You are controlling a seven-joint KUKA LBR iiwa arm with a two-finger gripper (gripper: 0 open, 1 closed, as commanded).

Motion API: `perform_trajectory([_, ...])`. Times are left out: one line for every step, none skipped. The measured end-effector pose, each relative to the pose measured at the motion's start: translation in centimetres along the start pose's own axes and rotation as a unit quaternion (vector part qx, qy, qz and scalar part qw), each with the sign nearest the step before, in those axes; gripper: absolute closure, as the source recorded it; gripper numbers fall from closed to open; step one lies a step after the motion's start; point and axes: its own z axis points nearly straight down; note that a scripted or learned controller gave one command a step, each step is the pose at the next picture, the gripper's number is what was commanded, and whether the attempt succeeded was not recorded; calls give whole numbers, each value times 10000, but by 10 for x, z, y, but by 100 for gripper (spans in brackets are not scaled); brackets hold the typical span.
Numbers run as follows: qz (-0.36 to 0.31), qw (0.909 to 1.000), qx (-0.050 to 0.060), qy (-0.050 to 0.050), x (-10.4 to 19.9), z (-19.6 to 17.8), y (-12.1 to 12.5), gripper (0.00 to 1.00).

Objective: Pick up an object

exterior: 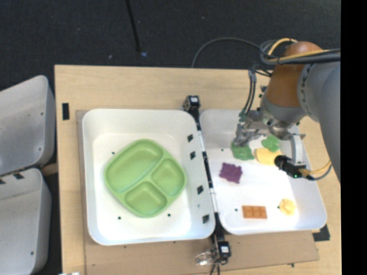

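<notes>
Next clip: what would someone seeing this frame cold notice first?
Probably the big green divided plate, lying alone in the left bin. Next, the grey arm with its orange band reaching into the right bin, its gripper down at a green piece near the far side. Small toys are scattered around it: a yellow one, a purple one, an orange block and another small yellow piece.

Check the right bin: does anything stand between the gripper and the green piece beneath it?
Nothing visible does. The gripper sits directly over the green piece in the right bin. The yellow piece lies beside it, the purple piece apart.
</notes>
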Motion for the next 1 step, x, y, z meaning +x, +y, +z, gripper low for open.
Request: perform_trajectory([-42,10000,-18,4,1,-65,2,100])
